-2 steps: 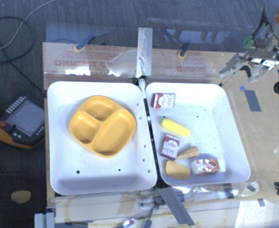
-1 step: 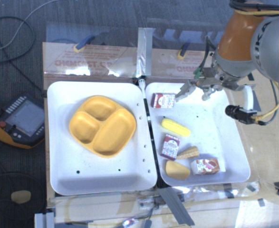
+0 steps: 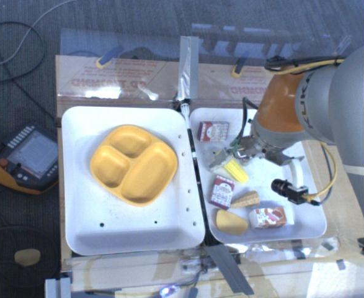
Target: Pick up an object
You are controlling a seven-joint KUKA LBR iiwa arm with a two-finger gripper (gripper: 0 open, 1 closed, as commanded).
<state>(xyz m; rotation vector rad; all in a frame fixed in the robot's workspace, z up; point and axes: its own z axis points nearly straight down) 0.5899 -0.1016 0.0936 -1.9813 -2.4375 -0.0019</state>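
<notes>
Holding one yellow divided plate (image 3: 133, 164), left bin (image 3: 76, 228).

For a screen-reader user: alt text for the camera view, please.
A grey and orange robot arm's gripper sits low in the right bin over small food items, by a yellow piece. The left bin holds a yellow divided plate.

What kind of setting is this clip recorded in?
Most likely a robotics lab bench set up for grasping trials: two white bins side by side, toy food such as a yellow divided plate, a teach pendant and loose cables on grey carpet.
</notes>
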